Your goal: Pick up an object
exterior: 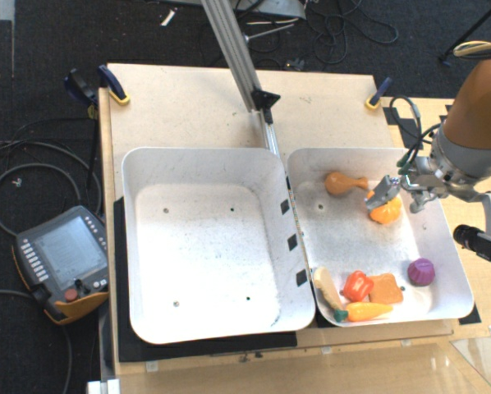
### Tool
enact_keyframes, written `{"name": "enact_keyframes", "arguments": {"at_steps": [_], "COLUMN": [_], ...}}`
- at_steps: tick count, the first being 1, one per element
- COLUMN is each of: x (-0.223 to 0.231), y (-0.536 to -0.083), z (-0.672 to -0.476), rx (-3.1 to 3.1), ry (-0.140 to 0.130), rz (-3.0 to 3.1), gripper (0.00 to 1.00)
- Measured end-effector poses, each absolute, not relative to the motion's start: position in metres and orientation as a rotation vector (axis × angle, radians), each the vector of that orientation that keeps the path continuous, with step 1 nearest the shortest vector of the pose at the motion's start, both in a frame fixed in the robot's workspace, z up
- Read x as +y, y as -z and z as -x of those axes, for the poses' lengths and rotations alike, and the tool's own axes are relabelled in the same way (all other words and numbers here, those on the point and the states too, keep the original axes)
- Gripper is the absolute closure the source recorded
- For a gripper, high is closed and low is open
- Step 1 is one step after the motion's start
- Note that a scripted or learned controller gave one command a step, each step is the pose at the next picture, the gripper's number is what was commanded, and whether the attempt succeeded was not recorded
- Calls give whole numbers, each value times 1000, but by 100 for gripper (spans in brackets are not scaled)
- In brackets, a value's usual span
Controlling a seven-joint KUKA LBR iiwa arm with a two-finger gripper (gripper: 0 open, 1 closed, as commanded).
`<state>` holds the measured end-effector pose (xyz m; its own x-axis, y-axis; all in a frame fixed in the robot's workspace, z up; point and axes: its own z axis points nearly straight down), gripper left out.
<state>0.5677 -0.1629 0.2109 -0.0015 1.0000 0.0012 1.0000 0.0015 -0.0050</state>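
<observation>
Right now I am reaching in from the right side of the bench (196, 97), with my gripper (397, 194) hanging over the far half of the right bin (311, 220), close to that bin's right wall. My gripper's metal parts are sitting just above a small orange-yellow piece (385, 213), which is lying on the bin floor right beneath them. I cannot tell whether that piece is between my fingers or merely under them, and I cannot tell how far my gripper is standing open, since the parts are blurring together from this slanted angle.

Just to the left of my gripper a brown drumstick-shaped toy (342, 184) is lying near the far wall of the right bin, its thin end pointing toward my gripper. Along the near edge of the same bin several things are crowding together: a red pepper (357, 286), an orange block (386, 289) touching it on the right, an orange carrot (367, 311) lying in front of both, and a pale banana-like piece (327, 287) leaning at the bin's near left corner. A purple ball (421, 272) is sitting apart from them near the right wall.

The left bin (147, 171) is lying beside the right one, their walls touching along the middle of the bench. A slanted metal rail (229, 39) is crossing the far edge of the bench.
</observation>
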Motion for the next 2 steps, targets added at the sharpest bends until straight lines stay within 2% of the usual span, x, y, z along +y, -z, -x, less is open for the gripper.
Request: {"name": "enact_keyframes", "arguments": {"at_steps": [1,2], "x": [-163,-153], "y": [-213,-162], "z": [-568,-567], "rx": [-2221,-2219], "ry": [-1,-5], "rz": [2220,2216], "gripper": [0,0]}}
